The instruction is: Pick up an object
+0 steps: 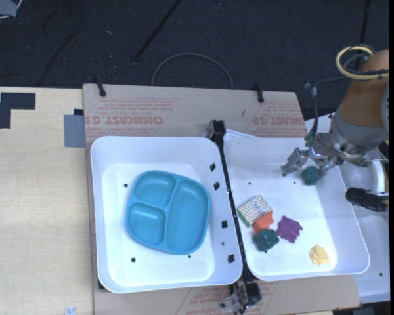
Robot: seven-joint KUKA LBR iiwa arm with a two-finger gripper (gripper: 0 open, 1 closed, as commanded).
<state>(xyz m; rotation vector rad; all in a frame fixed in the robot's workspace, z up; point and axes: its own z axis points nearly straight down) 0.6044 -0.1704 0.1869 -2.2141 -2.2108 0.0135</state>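
Gripper: your metal two-finger gripper (pixel 308 169) sits spread around the small round teal object (pixel 309 174), upper right bin (pixel 341 268).
Handling: probably light, soft; pinch across its middle.

The gripper (pixel 310 165) hung over the far right part of the right bin (pixel 345 268), with a small round object (pixel 309 174) directly beneath its fingers, between them. Nearer the camera and left of the gripper lay a patterned block (pixel 254 208), touching a smaller block (pixel 264 220) just in front of it. A lumpy toy (pixel 266 239) sat in front of those, a flat jagged piece (pixel 289 228) just beside it to the right, and a small crumpled item (pixel 319 254) nearest the front right corner. Far left of the gripper, the left bin (pixel 111 268) held a three-compartment plate (pixel 167 211).
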